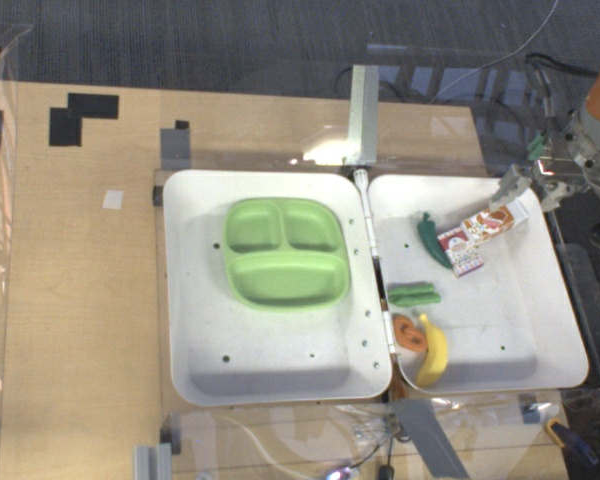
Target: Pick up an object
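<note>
Wooden worktop point(80, 298) carries two white bins side by side, dark carpet beyond its far edge. Left bin point(195, 363) holds a green divided tray point(285, 251), near its middle. Right bin point(540, 353) has the pickable stuff: a small carton point(480, 236) with red print lying flat and slanted toward the far right corner, a dark green pepper-like piece point(432, 240) just beside its left end, a green pod point(414, 293) near the left wall, and an orange piece point(410, 333) touching a banana point(433, 353) at the near left corner. My claw point(525, 178) sits at the far right corner of the right bin, just above the carton's upper end; too small and blurred here, so I cannot tell if my fingers are apart or together, and nothing reads as held. Step in hand, as I judge it: closing in on the carton, the nearest thing. To do it well I'd line the fingers across the carton's narrow width, not along its length, and come down over its middle rather than the end near the bin wall. Risk: the wall crowds the grasp, and a flat carton can slide or tip out. Pepper is close, so keep clear of nudging it.
</note>
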You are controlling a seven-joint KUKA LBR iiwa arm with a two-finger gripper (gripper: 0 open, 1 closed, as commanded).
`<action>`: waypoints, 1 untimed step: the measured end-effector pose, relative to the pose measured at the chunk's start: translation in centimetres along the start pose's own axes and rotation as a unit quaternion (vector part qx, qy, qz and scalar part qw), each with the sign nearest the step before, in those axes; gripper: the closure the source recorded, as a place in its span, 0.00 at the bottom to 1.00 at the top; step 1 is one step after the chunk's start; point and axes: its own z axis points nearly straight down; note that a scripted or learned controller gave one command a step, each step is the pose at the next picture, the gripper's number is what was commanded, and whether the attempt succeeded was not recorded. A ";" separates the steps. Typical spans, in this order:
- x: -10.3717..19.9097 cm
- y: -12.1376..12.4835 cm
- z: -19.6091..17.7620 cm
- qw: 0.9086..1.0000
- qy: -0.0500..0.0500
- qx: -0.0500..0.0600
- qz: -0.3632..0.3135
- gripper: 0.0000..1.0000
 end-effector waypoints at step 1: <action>4.4 -1.9 12.0 0.996 0.000 0.001 0.087 0.00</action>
